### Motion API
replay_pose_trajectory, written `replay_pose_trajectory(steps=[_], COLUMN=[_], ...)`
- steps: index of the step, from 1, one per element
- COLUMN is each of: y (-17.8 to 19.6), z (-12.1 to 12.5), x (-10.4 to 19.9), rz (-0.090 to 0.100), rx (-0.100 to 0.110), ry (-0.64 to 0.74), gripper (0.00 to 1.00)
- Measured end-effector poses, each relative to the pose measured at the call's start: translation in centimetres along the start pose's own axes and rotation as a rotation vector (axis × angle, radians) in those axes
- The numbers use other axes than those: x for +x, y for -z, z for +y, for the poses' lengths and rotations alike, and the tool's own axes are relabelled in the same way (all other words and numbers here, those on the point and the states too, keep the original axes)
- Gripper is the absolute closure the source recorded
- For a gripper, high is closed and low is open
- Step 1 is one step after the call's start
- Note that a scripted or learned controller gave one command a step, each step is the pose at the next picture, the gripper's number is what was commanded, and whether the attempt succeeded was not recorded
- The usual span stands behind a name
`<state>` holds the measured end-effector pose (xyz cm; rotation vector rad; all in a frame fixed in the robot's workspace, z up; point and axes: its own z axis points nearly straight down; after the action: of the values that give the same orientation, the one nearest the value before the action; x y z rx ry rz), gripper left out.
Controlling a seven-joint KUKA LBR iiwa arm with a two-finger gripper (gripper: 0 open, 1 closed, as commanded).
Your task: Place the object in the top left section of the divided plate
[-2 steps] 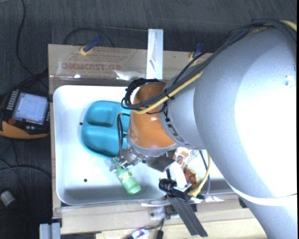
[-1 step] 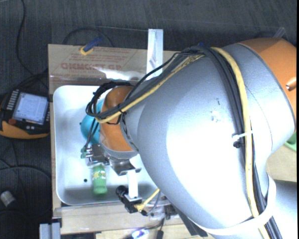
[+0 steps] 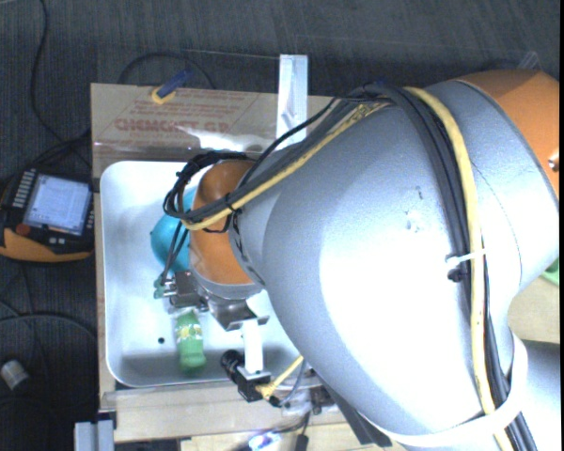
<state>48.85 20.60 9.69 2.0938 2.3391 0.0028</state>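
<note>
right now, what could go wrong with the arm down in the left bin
The arm blocks most of the camera's view, so the divided plate cannot be located. The tool sits right over a green object near the bin wall, so a grasp may slip. Loose cables could snag.

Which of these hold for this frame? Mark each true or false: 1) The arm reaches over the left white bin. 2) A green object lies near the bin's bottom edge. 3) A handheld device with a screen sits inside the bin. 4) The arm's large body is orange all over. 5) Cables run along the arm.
1) True: the arm hangs over the white bin.
2) True: the green object lies near the bottom edge.
3) False: the handheld device sits on the floor left of the bin.
4) False: it is mostly grey, with an orange band.
5) True: black and yellow cables run along it.
</note>
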Motion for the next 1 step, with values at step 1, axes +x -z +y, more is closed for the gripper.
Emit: replay_pose_trajectory(steps=[1], y=[-0.65], z=[-0.39], x=[-1.15], rz=[0.008], rx=[-0.009], ry=[0.240], gripper=[1.00])
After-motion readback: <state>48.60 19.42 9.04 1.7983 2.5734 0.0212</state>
